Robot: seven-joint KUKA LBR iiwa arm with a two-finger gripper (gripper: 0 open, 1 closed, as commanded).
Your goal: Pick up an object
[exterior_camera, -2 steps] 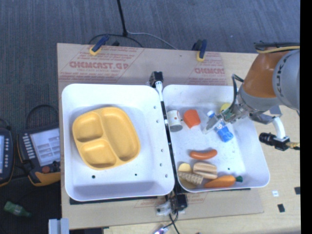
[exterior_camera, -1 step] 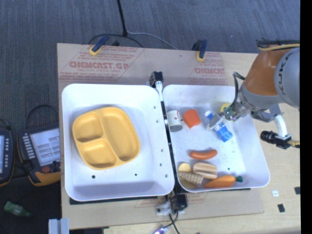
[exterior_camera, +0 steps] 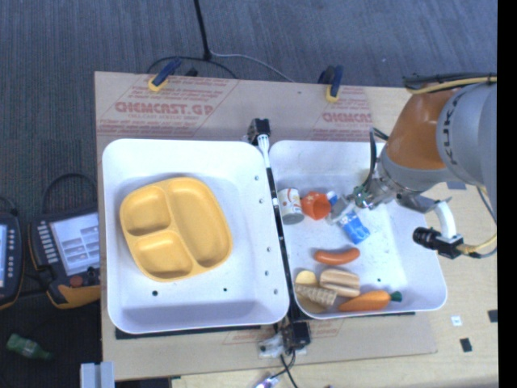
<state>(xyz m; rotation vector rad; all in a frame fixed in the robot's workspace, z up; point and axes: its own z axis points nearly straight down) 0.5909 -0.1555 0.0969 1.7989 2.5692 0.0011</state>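
Gripper [exterior_camera: 358, 198] sits low in the right bin [exterior_camera: 420, 293], above the blue item [exterior_camera: 355, 229] and just right of the orange piece [exterior_camera: 317, 205] — jaw opening cannot be told, nor whether anything is held. Can [exterior_camera: 289, 204] lies beside the divider. Sausage [exterior_camera: 336, 256], bun [exterior_camera: 339, 281] and carrot [exterior_camera: 367, 301] lie along the near side. Left bin [exterior_camera: 161, 314] holds a yellow tray [exterior_camera: 174, 229]

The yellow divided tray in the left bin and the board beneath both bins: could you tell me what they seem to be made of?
The yellow three-compartment tray looks like moulded plastic: even colour, rounded rims, soft sheen. The tan printed board looks like matt cardboard, with red lettering and clamps at its far edge, though thin fibreboard is possible.
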